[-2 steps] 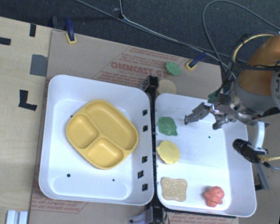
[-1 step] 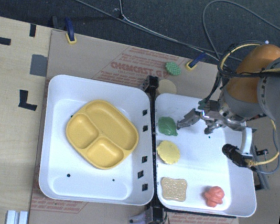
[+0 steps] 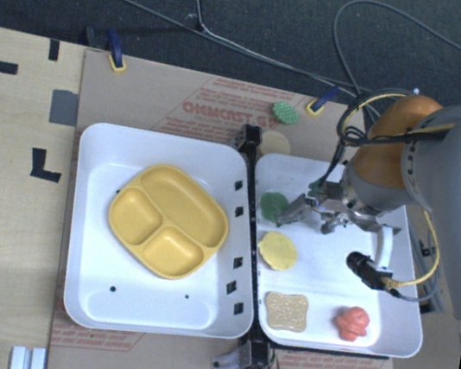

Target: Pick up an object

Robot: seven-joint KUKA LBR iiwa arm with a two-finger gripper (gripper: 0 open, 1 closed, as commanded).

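Tan cracker (image 3: 285,310), red toy (image 3: 352,322) at right bin (image 3: 402,335) front; claw (image 3: 311,216) spread wide, fingers apart, beside green disc (image 3: 273,203).

1. Red printed lettering on the brown cardboard sheet (image 3: 216,111) lying under the two bins, seen upside down; it appears to read "CHEMCAST".
2. Smaller red print lines beside it are too blurred to read.

White bins (image 3: 88,199) — yellow tray (image 3: 168,221), green disc (image 3: 273,203), red toy (image 3: 352,322), tan waffle-patterned square (image 3: 285,310).
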